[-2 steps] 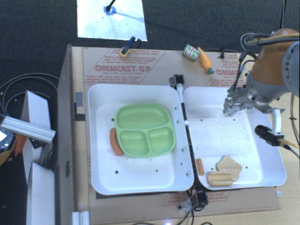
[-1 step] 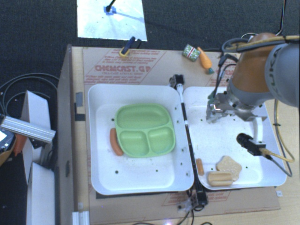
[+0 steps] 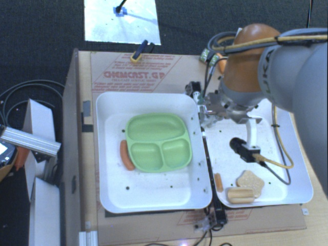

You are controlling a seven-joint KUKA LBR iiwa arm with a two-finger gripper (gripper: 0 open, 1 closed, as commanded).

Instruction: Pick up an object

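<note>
A green divided plate (image 3: 158, 141) lies in the left bin (image 3: 110, 188), with a reddish sausage (image 3: 125, 155) beside its left edge. In the right bin (image 3: 294, 152), near the front, a slice of toast (image 3: 251, 180) lies with a tan bread roll (image 3: 240, 194) against its front. A small orange piece (image 3: 219, 182) rests close to the divider. My gripper (image 3: 203, 113) hangs low at the back left of the right bin, right over the rim between the two bins, away from all the food items. The wrist hides whatever lies under it.
Both bins stand on a cardboard sheet (image 3: 141, 73) with red print. A yellow and black clip (image 3: 138, 54) lies at the sheet's back edge. Cables and white brackets (image 3: 31, 140) sit off the bench to the left.
</note>
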